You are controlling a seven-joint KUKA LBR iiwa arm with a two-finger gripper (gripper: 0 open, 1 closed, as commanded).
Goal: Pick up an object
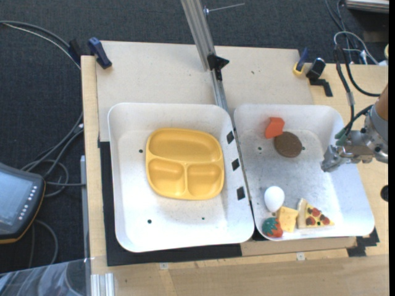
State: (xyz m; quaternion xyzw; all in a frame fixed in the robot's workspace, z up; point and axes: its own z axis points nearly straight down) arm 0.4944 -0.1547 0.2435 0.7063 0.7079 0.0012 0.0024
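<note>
- Objects for picking all lie in the right bin (345, 184): an orange block (274, 127) touching a brown disc (287, 145), and lower a white egg (274, 197), cheese wedge (286, 218) and pizza slice (313, 216).
- Nothing is lifted, so I judge the whole grasp is left to do.
- Gripper (330, 160) hangs over the bin's right side, near the disc; its state I cannot tell.
- Left bin (123, 165) has a yellow tray (184, 163).

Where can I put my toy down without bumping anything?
The left bin has bare floor all around the yellow divided plate, widest along its near edge. In the right bin, the middle is free, between the brown disc and the white egg. Its near corner is crowded: egg, cheese wedge, pizza slice.
</note>
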